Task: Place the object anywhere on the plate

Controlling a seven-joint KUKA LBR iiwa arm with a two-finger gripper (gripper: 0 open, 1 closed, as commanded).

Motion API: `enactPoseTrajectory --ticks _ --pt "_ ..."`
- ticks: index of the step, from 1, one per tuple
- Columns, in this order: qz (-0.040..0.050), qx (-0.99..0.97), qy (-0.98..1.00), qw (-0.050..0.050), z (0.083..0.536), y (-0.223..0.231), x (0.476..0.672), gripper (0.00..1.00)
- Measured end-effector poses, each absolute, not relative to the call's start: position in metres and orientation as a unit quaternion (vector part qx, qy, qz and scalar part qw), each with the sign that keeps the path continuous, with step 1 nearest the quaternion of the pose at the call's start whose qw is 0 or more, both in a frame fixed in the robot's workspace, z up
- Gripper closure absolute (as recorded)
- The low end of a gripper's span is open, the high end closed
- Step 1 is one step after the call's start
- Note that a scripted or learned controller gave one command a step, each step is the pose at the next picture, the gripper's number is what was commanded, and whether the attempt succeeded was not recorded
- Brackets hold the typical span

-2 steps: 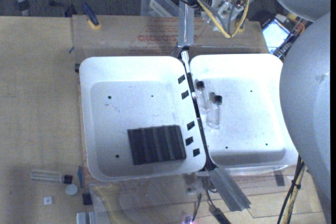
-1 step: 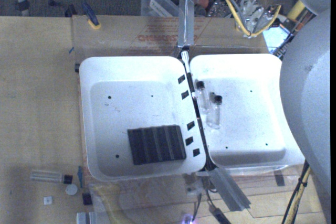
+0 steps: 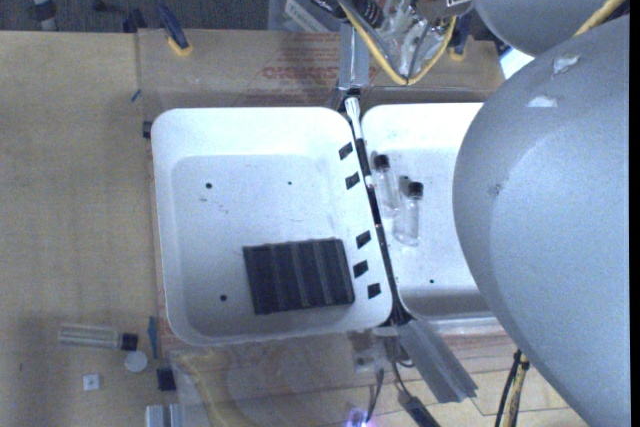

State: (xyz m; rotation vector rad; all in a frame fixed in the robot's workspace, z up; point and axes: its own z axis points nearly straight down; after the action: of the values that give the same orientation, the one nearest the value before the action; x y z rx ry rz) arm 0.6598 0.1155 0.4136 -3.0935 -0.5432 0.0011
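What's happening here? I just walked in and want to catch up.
A grey robot arm reaches in over the right bin. A dark ridged plate lies in the left bin. Two small clear vials with dark caps lie in the right bin near the divider, apart from the plate. Nothing is on the plate yet.

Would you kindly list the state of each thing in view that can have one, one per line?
Black ridged plate: lying flat on the left bin's floor, nothing on it.
Clear vial with black cap: lying on the right bin's floor, capped, not on the plate.
Second clear vial: beside it, near the divider, capped.
Left bin: holds the plate.
Right bin: holds both vials, partly hidden by the arm.
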Motion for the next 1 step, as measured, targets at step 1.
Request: enactPoseTrajectory --ticks 1 --pt "0.0016 -0.991 -0.131 0.0 0.3471 0.0798 0.5884 1.0"
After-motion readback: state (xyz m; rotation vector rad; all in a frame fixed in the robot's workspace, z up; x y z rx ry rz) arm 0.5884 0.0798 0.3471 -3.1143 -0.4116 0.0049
